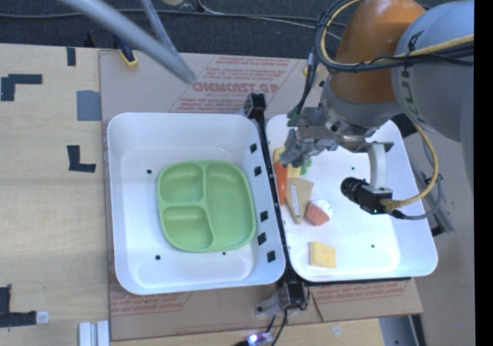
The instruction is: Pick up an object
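Down at the left edge of the right bin (416, 256), my gripper (296, 153) hangs low over a cluster of toy food, just beside the divider between the two bins. From this slant the fingers are dark shapes against the pile, and I cannot tell how far apart they stand or whether anything sits between them. My wrist above them is grey, with the orange band (377, 25) bulging over it, and cables loop around it.

Right under the tips lies a small green piece (306, 159), touching or nearly touching them. Just below it a carrot (281, 180) lies along the bin wall, orange and narrow. Beside the carrot rests a tan wedge (299, 196), and against its lower right a pink piece (316, 214) with a white patch on top. Apart from these, nearer the bin's front, a yellow block (323, 255) lies flat by itself. A black fitting (362, 194) on my arm hangs over the middle of the same bin.

Across the divider, the left bin (127, 206) bears a green tray (206, 206) with three compartments, lying flat near its centre.
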Tool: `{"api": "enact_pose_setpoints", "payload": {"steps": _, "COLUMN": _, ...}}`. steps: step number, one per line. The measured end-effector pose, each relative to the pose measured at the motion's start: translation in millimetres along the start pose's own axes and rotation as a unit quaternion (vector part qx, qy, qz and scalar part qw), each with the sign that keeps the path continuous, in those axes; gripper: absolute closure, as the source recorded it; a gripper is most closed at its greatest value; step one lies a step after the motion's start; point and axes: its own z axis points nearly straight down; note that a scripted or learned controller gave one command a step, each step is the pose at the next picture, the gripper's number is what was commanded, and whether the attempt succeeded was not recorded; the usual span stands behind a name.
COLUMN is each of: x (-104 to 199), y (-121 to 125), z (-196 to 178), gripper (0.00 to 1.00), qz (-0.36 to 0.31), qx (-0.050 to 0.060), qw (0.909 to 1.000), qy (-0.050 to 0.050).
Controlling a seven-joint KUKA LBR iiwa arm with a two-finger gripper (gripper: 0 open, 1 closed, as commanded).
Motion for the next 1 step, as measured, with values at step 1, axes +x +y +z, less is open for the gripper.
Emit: {"api": "enact_pose_setpoints", "payload": {"steps": 1, "x": 60.7, "y": -9.5, "z": 13.8, "gripper": 1.0, "qz": 0.0, "qx": 0.0, "qw": 1.0, "qy": 0.0}}
